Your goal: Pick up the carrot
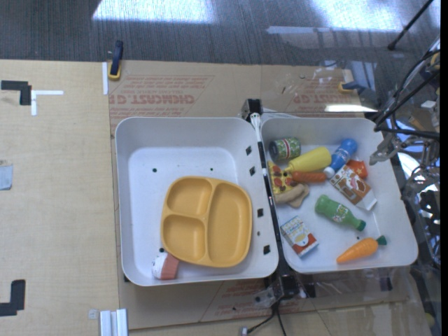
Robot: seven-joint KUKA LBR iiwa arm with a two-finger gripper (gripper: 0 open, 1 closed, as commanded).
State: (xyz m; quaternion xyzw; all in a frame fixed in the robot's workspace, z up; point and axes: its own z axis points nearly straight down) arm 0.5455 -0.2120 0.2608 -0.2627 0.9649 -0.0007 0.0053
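Observation:
The carrot (359,250) is orange with a green stalk end (381,241). It lies flat in the right bin (406,247), close to the front right corner, with its tip pointing left and its stalk end to the right. It touches nothing else. The nearest items are a green bottle (339,213) behind it and a small red-and-white carton (299,234) to its left.
Further back in the right bin lie a yellow bottle (310,160), a blue bottle (341,152), a green can (285,148), a red juice carton (352,186) and a pizza slice (280,178). The left bin (140,187) holds a yellow divided plate (207,220) and a pink piece (166,266). Cables hang at the right edge (420,117).

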